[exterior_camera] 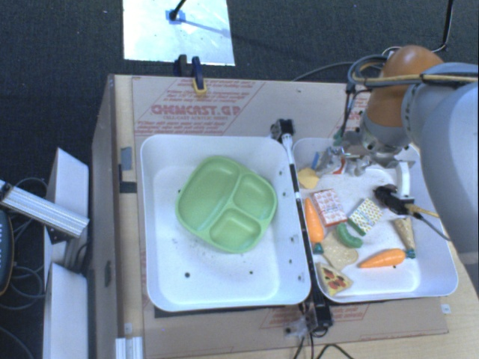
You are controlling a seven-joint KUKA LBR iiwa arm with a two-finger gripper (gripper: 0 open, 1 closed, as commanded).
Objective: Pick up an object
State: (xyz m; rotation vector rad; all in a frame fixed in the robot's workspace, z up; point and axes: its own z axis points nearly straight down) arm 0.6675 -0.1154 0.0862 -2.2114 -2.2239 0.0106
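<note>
My gripper [349,160] hangs low over the back of the right bin [438,275], near its far wall. A small blue thing [317,159] lies just to its left and a yellow piece [308,178] sits in front of that. Toy food is spread in front of the gripper: a red-and-white packet [329,206], a green-checked packet [364,215], a green vegetable [349,235], a carrot [313,221] along the left wall, a second carrot [382,258], a pale cracker [339,254], a pizza slice [334,279] and a cone [405,234].
The left bin [172,275] holds a green divided plate [227,203] near its middle. A black clamp [283,130] sits where the two bins meet at the back. The grey arm [441,118] covers the right bin's back right corner.
</note>
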